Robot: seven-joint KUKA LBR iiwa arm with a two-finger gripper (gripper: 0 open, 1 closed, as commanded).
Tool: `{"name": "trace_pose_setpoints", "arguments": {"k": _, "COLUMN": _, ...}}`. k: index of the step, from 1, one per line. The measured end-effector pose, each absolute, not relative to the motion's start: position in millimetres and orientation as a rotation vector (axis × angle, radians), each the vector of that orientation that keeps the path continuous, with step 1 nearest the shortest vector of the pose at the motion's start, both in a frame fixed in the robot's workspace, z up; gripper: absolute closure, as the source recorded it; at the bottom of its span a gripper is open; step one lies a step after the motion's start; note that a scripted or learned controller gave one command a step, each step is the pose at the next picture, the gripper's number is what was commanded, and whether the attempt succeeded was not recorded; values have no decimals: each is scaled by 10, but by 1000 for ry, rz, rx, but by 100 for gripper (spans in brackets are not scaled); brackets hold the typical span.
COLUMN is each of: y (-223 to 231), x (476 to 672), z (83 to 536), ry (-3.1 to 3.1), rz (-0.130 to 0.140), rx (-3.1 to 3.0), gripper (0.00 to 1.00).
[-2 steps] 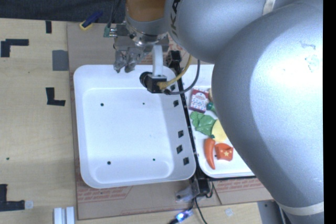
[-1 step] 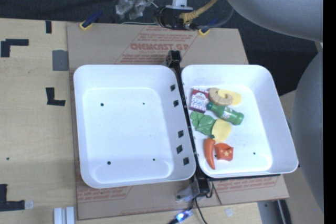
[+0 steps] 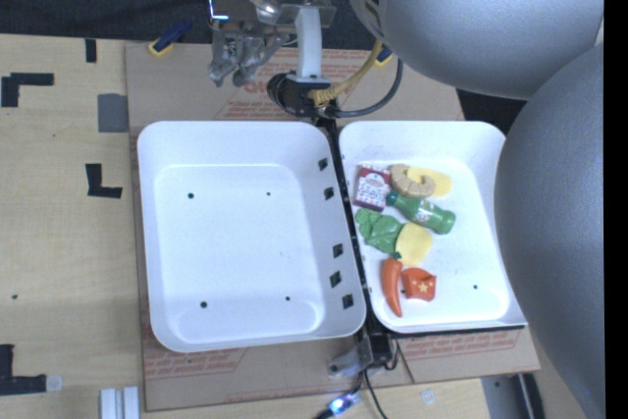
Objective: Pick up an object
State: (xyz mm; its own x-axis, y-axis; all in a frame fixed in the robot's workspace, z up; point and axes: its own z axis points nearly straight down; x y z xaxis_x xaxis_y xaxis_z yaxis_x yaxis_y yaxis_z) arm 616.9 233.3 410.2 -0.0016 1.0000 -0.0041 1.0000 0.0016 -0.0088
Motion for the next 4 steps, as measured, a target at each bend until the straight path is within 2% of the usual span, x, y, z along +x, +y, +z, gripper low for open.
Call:
{"name": "trace_pose_setpoints", "arguments": {"k": 1, "y": 2342, "x": 6263, "z": 5043, "ry": -2228, "rz": -12, "rx": -2219, "gripper": 100}}
{"name": "trace_pose_setpoints", "arguments": {"k": 2, "y": 2329, "x": 6199, "z": 4114, "ry": -2219, "rz": 17, "rx": -2218, "gripper": 100}}
{"name": "trace_pose_setpoints", "arguments": {"k": 3, "y": 2341, "x": 6274, "z": 5066, "ry": -2228, "rz": -13, "rx": -2220, "gripper": 100}}
{"name": "trace_pose_setpoints", "arguments": {"k": 4, "y": 2333, "x": 6286, "z": 4206, "ry": -2221, "rz": 15, "rx": -2218, "gripper": 100}}
